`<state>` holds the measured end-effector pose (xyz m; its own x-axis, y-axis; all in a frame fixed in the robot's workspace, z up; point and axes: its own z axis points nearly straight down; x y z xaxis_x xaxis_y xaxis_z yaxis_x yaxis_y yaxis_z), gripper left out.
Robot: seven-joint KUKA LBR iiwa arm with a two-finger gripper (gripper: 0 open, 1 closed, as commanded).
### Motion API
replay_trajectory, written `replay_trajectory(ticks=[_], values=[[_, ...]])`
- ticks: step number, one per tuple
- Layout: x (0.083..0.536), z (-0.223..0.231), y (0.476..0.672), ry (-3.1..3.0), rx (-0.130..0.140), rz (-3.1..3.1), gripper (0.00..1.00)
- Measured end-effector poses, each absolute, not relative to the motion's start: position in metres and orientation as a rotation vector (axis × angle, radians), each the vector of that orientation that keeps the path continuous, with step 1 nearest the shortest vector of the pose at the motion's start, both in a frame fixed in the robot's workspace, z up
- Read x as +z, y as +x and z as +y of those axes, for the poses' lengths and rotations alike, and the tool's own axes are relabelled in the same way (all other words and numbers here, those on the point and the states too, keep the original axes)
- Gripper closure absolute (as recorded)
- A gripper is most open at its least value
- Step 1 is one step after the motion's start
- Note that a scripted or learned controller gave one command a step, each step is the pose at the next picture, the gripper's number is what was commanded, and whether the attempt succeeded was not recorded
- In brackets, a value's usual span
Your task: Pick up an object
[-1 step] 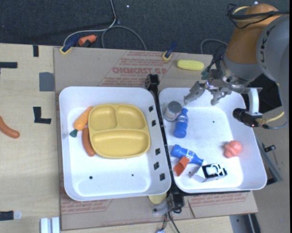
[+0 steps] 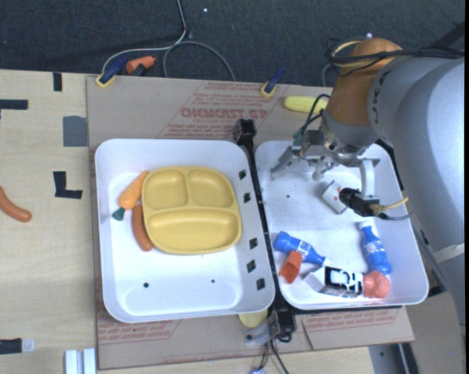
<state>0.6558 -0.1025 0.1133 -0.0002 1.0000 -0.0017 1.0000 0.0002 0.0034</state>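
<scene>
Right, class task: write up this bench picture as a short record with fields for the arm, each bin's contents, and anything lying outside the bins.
arm: grey with orange band, reaching in from the right over the right bin
gripper: above the right bin's upper part; nothing seen held
left bin: yellow divided plate, carrot, sausage
right bin: two blue bottles, orange piece, black-and-white item, red item
outside bins: sausage on the bench at left
</scene>
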Motion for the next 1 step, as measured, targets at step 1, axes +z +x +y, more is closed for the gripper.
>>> replay_trajectory(ticks=[1], values=[[0.1864,-0.1676,0.6414,2.22,0.001,2.211,0.0]])
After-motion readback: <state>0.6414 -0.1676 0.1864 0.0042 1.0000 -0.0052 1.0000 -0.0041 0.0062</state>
